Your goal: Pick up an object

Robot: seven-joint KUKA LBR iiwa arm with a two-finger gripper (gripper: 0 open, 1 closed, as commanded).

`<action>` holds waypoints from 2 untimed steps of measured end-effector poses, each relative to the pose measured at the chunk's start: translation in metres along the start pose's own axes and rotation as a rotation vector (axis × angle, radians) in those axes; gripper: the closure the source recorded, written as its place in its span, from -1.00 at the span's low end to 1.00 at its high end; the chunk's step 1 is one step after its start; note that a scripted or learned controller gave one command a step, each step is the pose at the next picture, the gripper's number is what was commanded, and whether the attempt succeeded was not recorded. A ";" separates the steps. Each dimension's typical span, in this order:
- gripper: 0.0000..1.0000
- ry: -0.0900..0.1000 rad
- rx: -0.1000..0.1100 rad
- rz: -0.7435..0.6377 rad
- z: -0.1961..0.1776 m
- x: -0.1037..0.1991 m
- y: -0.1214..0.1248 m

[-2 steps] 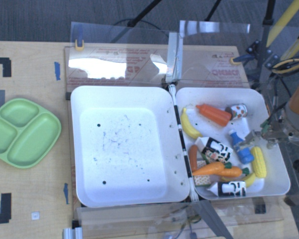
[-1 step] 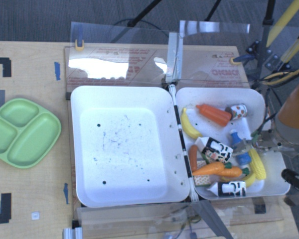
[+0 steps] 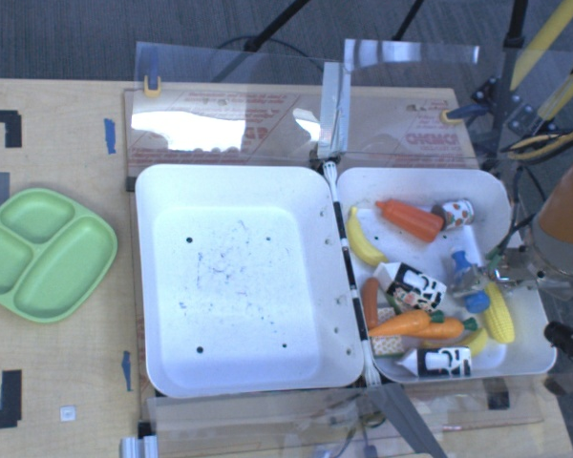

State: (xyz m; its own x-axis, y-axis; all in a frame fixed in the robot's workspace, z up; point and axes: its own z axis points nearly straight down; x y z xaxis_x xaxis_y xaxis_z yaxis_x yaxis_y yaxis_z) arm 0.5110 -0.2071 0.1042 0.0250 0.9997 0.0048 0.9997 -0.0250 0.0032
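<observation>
The right bin (image 3: 530,356) holds a pile of toys. A yellow banana (image 3: 362,239) lies by its left wall, with an orange bottle (image 3: 410,219) and a small can (image 3: 456,212) behind it. A black-and-white cow-patterned piece (image 3: 415,290), a carrot (image 3: 415,325), a corn cob (image 3: 499,316) and a black-and-white bottle (image 3: 445,361) lie nearer the front. My gripper (image 3: 487,273) reaches in from the right, low over a pale blue bottle (image 3: 465,256) and a blue cap (image 3: 476,301). Whether it touches them is unclear.
The left bin (image 3: 162,284) stands beside the right one, split from it by a thin wall. A green divided plate (image 3: 43,253) rests on the bench at far left. Clear panels stand behind both bins. Cables and the arm crowd the right edge.
</observation>
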 end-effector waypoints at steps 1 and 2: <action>1.00 0.003 -0.003 -0.078 0.015 0.001 0.017; 1.00 -0.006 0.000 -0.048 -0.099 0.054 0.104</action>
